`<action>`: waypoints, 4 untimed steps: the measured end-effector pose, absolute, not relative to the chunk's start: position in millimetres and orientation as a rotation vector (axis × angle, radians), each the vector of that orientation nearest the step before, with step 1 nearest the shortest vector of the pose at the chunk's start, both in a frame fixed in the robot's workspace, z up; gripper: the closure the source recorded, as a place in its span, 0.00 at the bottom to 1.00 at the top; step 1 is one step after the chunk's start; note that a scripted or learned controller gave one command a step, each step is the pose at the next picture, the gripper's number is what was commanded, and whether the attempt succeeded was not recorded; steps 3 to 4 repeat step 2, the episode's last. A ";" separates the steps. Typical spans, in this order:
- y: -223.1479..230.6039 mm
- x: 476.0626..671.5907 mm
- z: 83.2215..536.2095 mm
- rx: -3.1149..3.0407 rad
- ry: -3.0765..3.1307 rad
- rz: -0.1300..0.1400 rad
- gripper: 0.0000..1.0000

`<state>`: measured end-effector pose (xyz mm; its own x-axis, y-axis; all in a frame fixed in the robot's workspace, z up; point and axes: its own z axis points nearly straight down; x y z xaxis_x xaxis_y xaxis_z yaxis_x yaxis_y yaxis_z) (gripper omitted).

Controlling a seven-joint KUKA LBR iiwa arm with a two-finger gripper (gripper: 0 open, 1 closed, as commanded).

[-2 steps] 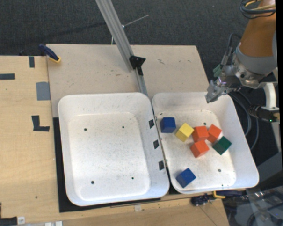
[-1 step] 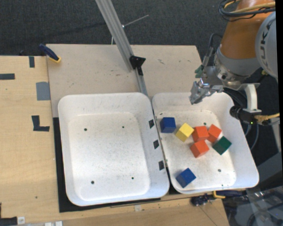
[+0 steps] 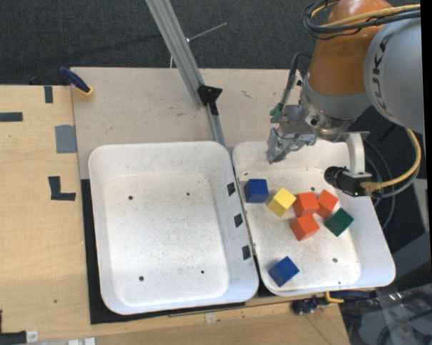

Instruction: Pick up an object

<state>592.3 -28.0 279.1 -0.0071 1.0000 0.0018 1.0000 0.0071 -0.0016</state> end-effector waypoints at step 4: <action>74.5 562.9 257.3 -2.213 -2.226 0.004 1.00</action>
